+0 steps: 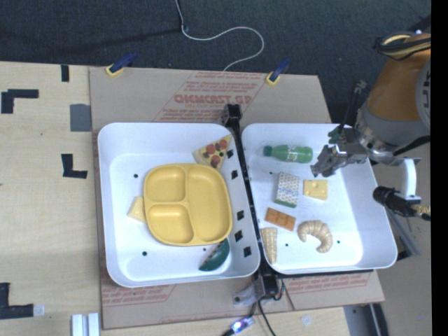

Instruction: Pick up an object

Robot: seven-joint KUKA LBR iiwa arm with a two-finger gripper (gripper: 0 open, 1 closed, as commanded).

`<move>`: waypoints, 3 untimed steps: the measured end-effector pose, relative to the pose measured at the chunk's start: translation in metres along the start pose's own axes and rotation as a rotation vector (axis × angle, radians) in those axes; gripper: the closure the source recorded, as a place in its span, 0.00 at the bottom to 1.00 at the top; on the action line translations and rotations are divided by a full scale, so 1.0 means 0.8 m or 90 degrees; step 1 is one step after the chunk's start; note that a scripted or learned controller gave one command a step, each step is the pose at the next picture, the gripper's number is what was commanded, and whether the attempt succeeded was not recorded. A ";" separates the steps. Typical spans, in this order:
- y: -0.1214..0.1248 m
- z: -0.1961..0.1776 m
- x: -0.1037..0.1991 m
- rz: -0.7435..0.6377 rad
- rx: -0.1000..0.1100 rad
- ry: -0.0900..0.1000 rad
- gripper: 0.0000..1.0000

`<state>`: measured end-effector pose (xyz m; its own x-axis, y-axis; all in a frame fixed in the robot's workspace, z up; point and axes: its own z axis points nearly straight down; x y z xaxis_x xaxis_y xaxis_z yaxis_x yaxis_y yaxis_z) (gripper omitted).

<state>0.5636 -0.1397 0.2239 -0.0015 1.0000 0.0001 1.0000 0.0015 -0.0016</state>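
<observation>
Hovering over the upper right of the right bin (364, 208), the dark gripper (326, 163) hangs from the grey and orange arm; whether it is apart or together cannot be told. Just below it, nearly under the tip, lies a small pale yellow cheese slice (316, 189), flat and squarish. A green bottle (288, 152) lies on its side to the left, long axis running left to right.

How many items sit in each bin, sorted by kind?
Left bin:
Plates: 1, yellow divided plate
Pizza slice: 1
Yellow wedge: 1
Green piece: 1

Right bin:
Green bottle: 1
Croissant: 1
Cheese: 1
Cracker: 1
Patterned block: 1
Cone: 1

Total: 10
</observation>
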 end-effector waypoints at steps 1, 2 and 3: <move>0.007 -0.003 0.081 -0.004 0.000 0.001 1.00; -0.004 -0.001 0.152 -0.004 0.001 0.001 1.00; 0.004 -0.011 0.215 -0.004 0.000 0.001 1.00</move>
<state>0.5667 0.0321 0.2324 -0.0074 1.0000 0.0015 1.0000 0.0074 -0.0016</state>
